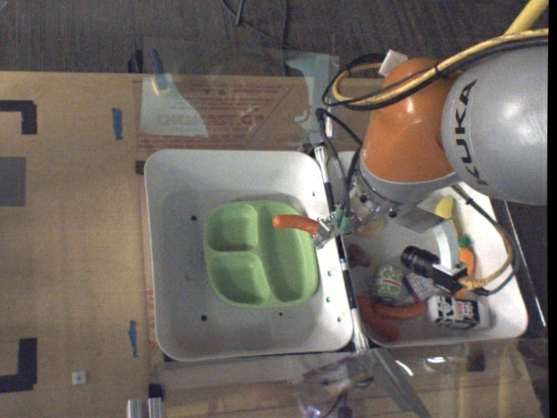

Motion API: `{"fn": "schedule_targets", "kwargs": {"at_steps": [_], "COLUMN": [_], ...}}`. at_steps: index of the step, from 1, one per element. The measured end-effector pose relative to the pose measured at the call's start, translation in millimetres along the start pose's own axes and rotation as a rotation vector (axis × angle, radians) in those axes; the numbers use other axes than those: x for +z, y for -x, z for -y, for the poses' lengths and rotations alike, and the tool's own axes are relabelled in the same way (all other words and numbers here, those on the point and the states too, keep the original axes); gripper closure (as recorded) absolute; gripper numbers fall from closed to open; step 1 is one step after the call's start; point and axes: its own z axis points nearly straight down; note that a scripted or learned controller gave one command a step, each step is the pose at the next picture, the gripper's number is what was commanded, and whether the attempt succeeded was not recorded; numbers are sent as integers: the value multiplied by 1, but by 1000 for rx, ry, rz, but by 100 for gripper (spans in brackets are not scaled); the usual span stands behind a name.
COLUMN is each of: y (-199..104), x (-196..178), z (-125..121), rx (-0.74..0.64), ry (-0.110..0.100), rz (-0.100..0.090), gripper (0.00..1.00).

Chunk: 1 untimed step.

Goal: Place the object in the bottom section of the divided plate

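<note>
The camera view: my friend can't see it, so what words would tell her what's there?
A grey and orange robot arm holds an orange carrot in its gripper over a green divided plate in the left white bin. The right bin holds small toys.

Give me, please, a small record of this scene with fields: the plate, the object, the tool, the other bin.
plate: green divided plate with three sections, lying in the left white bin
object: orange carrot-like piece over the plate's upper right edge, at the tip of the tool
tool: tool at the divider between the bins, reaching over the plate's right rim; the piece appears held at its fingers
arm: grey arm with orange band above the right white bin
right bin contents: several small items, among them a red sausage-like piece
</note>
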Motion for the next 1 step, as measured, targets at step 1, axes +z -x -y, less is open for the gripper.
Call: {"fn": "schedule_targets", "kwargs": {"at_steps": [1], "y": [1], "x": [0], "z": [0], "rx": [1], "ry": [1], "rz": [1], "gripper": [0]}}
